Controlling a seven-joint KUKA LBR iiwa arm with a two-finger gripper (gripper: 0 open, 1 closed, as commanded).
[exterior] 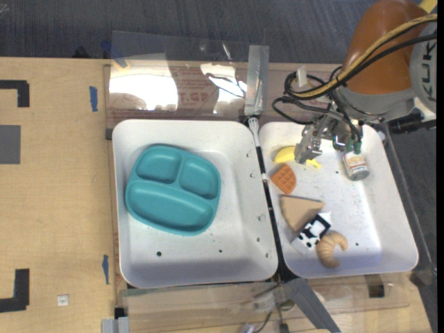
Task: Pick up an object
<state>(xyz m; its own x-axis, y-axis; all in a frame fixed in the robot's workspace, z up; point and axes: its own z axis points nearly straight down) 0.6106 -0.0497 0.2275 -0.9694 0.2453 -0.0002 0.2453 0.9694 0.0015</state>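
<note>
Gripper (306, 154) hovers over the yellow banana (286, 155); finger spacing perhaps unreadable here. It should centre, then descend squarely.

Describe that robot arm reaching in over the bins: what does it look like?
The arm has a large rounded orange section and a grey-white shell with dark lettering at the edge. Yellow and black cables loop along it. At its end sits a small metallic two-finger gripper.

Bright, even overhead light washes my bench, throwing strong glare off the clear panel (180, 89) behind the bins, soft shadows under the teal tray (173, 189), and my orange band (381, 44) looks slightly blurred.
</note>
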